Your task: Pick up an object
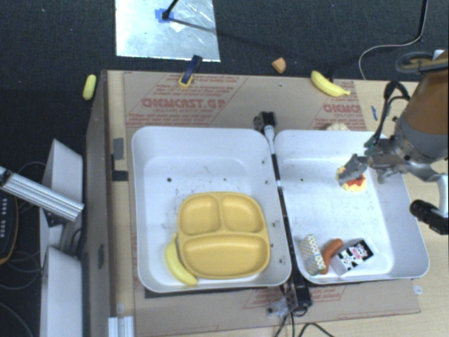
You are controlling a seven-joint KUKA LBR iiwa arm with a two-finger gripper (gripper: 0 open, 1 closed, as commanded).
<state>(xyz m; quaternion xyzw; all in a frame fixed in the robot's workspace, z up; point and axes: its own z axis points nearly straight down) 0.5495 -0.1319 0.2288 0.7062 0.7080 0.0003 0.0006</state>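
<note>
An orange-and-yellow object is lying toward the far side of the right bin, touching the tip of the gripper; whether the gripper is clenched on it cannot be told.

Nearest the camera, a small black-and-white box, an orange sausage-like piece and a speckled tan block are sitting together at the right bin's near edge. In the left bin, a yellow divided plate is resting with a banana just beside its near-left rim. Farther back, the arm is reaching in from the right. Beyond the bins, another banana is lying on the cardboard.
</note>
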